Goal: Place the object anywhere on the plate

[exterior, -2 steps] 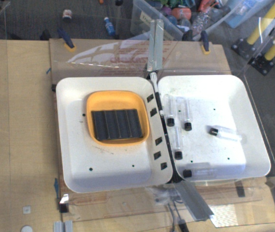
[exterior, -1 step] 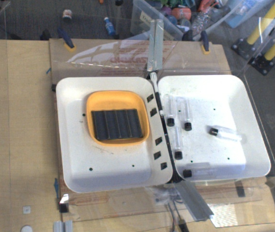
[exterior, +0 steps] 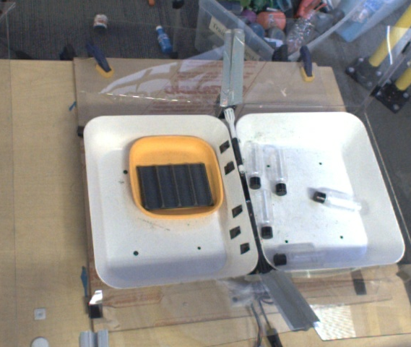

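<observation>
No readable writing or brand marks for you here. Wooden tabletop [exterior: 24, 194] carries 2 shallow white bins, glossy, rounded corners. Right bin [exterior: 349, 143]: several clear tubes with black caps; 1 tube [exterior: 335, 199] lies apart near right side, others cluster by left wall. Left bin [exterior: 111, 259]: orange plate [exterior: 141, 150], squarish, rounded, holding dark ribbed block [exterior: 175, 186]. Farther back: clear tub [exterior: 321, 27] of coloured items. Pincer state: you cannot tell.

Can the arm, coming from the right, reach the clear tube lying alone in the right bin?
Probably yes: the clear tube lies apart from the other tubes, with bare floor of the right bin around it.
</observation>
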